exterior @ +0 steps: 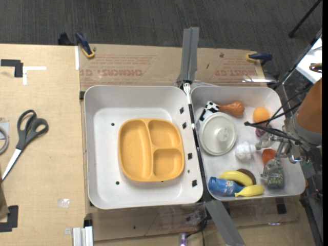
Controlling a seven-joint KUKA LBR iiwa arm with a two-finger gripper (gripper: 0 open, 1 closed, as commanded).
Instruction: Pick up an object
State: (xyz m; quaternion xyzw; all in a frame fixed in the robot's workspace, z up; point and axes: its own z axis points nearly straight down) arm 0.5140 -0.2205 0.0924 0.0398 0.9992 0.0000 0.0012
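Tray (151, 150) — smooth yellow plastic, three rounded compartments.

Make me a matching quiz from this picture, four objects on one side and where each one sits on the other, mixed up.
Objects:
1. yellow divided plate
2. scissors
3. banana
4. orange ball

Places:
A. front edge of the right bin
B. wooden bench top, left of both bins
C. middle of the left bin
D. far right part of the right bin

Pairs: 1-C, 2-B, 3-A, 4-D
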